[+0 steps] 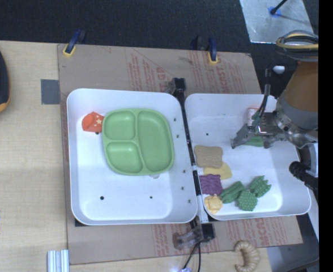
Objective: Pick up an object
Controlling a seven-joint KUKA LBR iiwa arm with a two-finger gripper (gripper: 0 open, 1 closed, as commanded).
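Claw (251,139) hangs low over the right bin (223,103), its dark fingers (238,140) spread apart with nothing between them. Toy food sits toward the near-left of it: a tan bread slice (208,153) closest, its long side running across the bin, then a yellow piece (222,171), a purple piece (210,183) and green pieces (247,194). The left bin (87,203) holds a green divided plate (138,140) and a red toy (92,122). Red print on the cardboard (155,67) under the bins is too small to read
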